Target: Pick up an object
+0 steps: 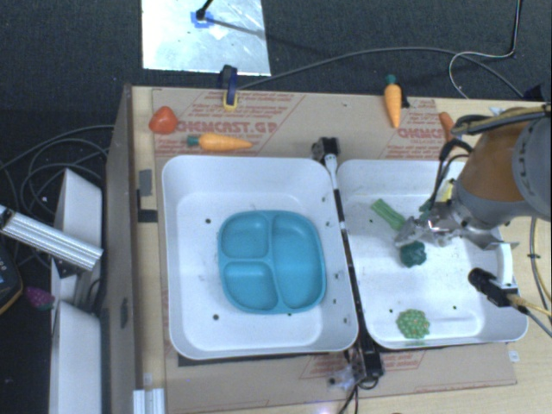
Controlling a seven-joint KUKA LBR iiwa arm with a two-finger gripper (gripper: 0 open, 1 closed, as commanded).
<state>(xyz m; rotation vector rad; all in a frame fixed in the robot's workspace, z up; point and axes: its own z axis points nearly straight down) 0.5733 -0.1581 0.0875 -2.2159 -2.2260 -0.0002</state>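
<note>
In the right bin (448, 335) lie three things: a light green stick (387, 212) near the bin's left side, a dark teal lump (413, 254) in the middle, and a bumpy green ball (413, 323) near the front wall. My gripper (420, 233) reaches in from the right and hovers low, right over the teal lump and just past the lower end of the green stick. Its metal tip hides the top edge of the teal lump. I cannot see whether it touches the lump.
The left bin (190, 317) holds a blue divided plate (271, 260). On the cardboard behind the bins lie a red toy (162, 121), an orange carrot (221, 143), a second carrot (393, 103) and a small orange piece (445, 124).
</note>
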